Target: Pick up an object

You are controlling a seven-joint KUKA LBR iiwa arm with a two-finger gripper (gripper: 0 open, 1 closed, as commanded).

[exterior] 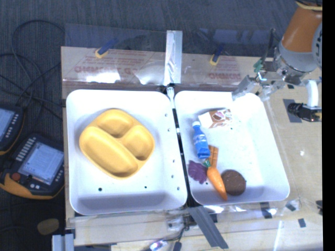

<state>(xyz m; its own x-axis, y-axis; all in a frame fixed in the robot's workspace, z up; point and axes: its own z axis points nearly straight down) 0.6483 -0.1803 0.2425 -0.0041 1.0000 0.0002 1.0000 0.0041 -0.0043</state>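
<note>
Broadly, by descending size. Bench (309,166): pale surface carrying two shallow white bins side by side, with a clear taped sheet along the far edge.

Left bin (84,197): white, rounded corners. Contents: one yellow three-lobed tray (116,141), large, lying left of the bin's centre.

Right bin (261,156): white, same form, touching the left bin along the middle divide. Contents gathered in its left half, listed below.

Arm (303,27): grey with orange band, entering from the upper right corner. Gripper (251,85): poised at the right bin's far right corner, over the rim, well apart from every item in the bin. Whether it is released or clenched cannot be told from this angle; nothing visible in it.

Brown ball (234,182): round, dark, near the bin's front wall, touching the carrot.

Carrot (216,181): orange, tapering toward the front wall, green top pointing away, lying between the purple piece and the brown ball.

Blue bottle (200,140): small, white cap toward the far wall, lying flat just beside the divide.

Small carton (220,117): white and brown, tilted, just beyond the bottle.

Purple piece (197,170): small, grape-like, beside the carrot's top.

Off the bench, left: two handheld pendants (31,163) with cables on dark carpet.
</note>
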